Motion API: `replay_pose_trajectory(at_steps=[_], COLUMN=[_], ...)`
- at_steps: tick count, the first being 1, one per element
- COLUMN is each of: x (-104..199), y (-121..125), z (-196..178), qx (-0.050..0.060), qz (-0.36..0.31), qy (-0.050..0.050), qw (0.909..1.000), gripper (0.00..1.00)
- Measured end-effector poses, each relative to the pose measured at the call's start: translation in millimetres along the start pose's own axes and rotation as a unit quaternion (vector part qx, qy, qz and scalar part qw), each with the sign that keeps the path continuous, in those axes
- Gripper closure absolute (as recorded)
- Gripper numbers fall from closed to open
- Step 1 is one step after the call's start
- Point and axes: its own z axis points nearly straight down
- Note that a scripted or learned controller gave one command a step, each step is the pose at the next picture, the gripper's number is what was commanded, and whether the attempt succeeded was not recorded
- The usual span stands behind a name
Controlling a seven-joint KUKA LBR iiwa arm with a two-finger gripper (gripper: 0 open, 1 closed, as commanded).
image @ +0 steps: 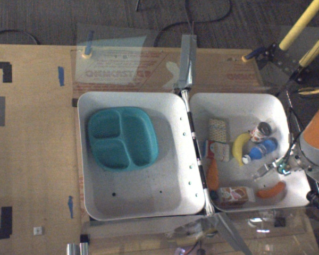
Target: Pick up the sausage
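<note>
The gripper (269,169) hangs low over the right-hand bin (280,106), reaching in from the right edge. Whether it is apart or together cannot be told at this resolution; nothing is seen held.

The sausage (270,190) lies just below and beside the gripper, on the bin floor near the front right corner, apart from the metal. It is a short, reddish-orange, slightly curved piece, smooth-looking, lying flat and roughly crosswise.

Judgement: the step in hand is the approach. A sound grasp would centre over the sausage's middle and close across its narrow width, since a rounded body is likely to roll or slip.

A blue bottle (260,149) and a yellow banana (238,146) sit just above the gripper; a small carton (235,195) lies beyond the sausage, to its left.
</note>
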Motion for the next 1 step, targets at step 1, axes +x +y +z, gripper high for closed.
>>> replay_pose_trajectory(at_steps=[1], x=[-0.6], y=[-0.5], z=[0.0], qx=[0.001], qz=[-0.020], qy=[-0.001], qw=[0.9998], gripper=[0.00])
